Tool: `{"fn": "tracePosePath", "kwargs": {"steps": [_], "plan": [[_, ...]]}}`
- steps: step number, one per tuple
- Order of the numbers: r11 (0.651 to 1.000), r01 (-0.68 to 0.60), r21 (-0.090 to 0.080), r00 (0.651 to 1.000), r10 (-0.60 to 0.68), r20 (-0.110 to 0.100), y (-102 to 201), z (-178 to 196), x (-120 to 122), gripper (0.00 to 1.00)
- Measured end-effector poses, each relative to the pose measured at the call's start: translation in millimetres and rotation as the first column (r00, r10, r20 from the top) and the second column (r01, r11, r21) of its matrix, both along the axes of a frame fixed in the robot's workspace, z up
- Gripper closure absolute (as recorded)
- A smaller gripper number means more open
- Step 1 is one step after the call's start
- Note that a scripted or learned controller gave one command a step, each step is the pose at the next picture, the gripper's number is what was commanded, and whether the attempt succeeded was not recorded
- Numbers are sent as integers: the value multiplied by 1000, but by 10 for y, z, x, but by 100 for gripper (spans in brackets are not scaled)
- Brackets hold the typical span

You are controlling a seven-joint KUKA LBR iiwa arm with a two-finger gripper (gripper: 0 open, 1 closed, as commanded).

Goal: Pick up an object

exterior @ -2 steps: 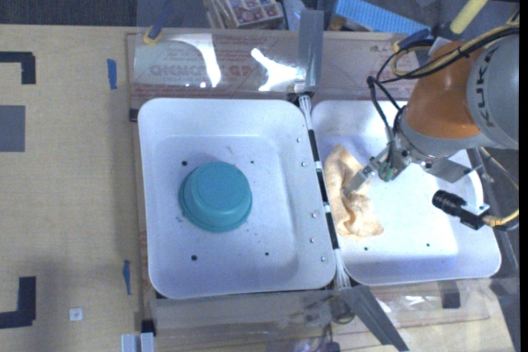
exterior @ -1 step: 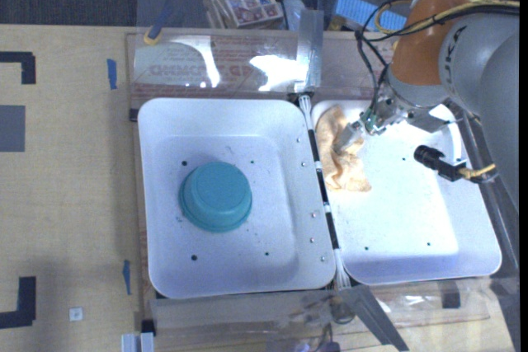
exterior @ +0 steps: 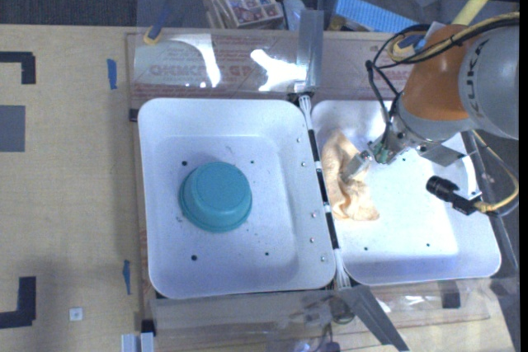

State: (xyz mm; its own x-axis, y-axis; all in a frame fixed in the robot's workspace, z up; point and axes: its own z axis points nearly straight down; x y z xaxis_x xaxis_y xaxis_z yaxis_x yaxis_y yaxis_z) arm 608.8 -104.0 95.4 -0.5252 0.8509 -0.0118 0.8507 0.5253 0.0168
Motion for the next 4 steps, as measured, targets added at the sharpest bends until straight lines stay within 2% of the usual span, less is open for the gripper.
{"fn": "tracePosePath", "kwargs": {"steps": [1, 2, 3, 4], "plan": [[992, 126, -1, 992, -126, -2, 28, -6, 497, 0], [992, 124, 4, 992, -124, 1, 56, 119, 513, 100], [915, 403, 0, 915, -403, -18, 378, 1238, 584, 100], [937, 349, 0, 937, -349, -19, 817, 2343, 582, 100]]}}
